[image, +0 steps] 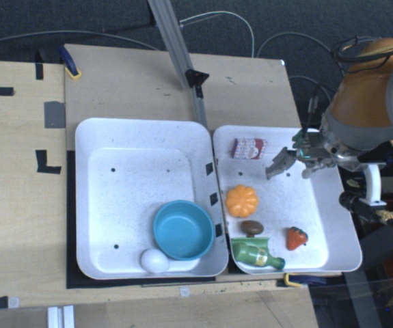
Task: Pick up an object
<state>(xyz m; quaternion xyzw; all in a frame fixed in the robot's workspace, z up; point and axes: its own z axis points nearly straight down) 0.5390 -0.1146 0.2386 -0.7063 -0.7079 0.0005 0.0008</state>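
While we are hanging over the upper right part of the right bin (340, 244), our gripper (293, 164) is spread open with nothing between its fingers, one dark finger (278, 164) slanting down toward the bin floor. We are reaching in from the right, with the orange band of the arm sitting just behind the wrist.

We are looking at several candidates in this bin. Nearest to us is lying a small red and white packet (249, 148), close to the bin's far wall and just to the left of the gripper. Further toward the middle is sitting a small orange pumpkin (241, 201), with a brown oval lump (252, 227) just below it. A strawberry (296, 238) is resting apart to the right, and a green bottle (257, 255) is lying on its side against the near wall. In the left bin (87, 183) we are seeing a blue bowl (182, 229) with a white ball (155, 260) touching its rim.

We are judging the packet the easiest target. It is probably light and a little soft, so it may crumple or slide on the smooth floor; we would be closing across its short sides, from straight above. The pumpkin looks like a light toy, rounded and ribbed, so we would be taking it across its widest middle, where the fingers are least likely to slip off.
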